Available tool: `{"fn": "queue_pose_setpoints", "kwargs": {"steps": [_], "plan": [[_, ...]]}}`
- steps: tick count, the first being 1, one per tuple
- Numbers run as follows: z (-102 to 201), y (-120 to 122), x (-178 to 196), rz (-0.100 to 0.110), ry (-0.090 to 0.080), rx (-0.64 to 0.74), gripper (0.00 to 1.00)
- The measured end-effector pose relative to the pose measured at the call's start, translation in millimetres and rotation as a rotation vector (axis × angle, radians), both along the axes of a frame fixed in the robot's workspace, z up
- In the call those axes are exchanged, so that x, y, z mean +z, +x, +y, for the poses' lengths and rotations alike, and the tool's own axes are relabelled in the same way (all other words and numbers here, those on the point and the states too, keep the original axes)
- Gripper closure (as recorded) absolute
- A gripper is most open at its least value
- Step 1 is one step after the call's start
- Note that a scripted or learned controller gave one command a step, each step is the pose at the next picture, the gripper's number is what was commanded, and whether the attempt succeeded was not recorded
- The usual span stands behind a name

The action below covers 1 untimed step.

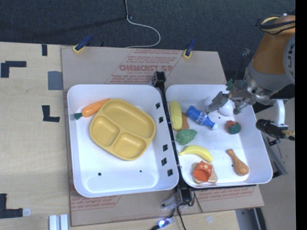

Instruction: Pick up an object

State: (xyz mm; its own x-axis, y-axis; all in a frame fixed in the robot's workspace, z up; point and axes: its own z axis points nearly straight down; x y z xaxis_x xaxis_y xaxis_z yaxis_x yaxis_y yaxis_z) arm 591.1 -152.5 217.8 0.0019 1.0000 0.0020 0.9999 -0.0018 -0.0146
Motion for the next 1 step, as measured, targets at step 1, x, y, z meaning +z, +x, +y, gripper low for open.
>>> {"fn": "queue_pose_setpoints", "kwargs": {"steps": [1], "plan": [[0.3, 2.8, 7.5, -0.013, -0.002, 0.003, 0.00]]}}
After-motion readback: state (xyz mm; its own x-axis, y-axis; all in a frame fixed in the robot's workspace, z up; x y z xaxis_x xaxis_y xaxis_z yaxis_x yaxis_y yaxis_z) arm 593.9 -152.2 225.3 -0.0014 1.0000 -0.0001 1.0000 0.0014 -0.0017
